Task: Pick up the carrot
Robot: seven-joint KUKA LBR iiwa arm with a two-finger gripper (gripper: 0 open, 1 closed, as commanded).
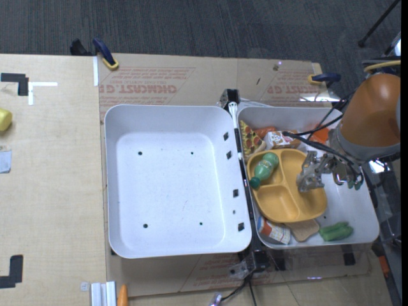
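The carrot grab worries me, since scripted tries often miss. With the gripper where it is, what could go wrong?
1. The gripper sits over the yellow divided plate, so it may close on the plate rim.
2. The carrot lies partly hidden behind the arm at the right bin's far edge, beside a food packet, so a grasp could catch the wrong item.

The arm [376, 116] ran off the right edge, its orange band covering part of the right bin [357, 231]. An orange shape [320, 134] beside it, perhaps the carrot, was mostly hidden. The gripper [310, 178] was too small and blurred to read. The yellow divided plate [290, 193] buried packets [275, 233] beneath it. A yellow object [4, 120] was cut off at the left edge.
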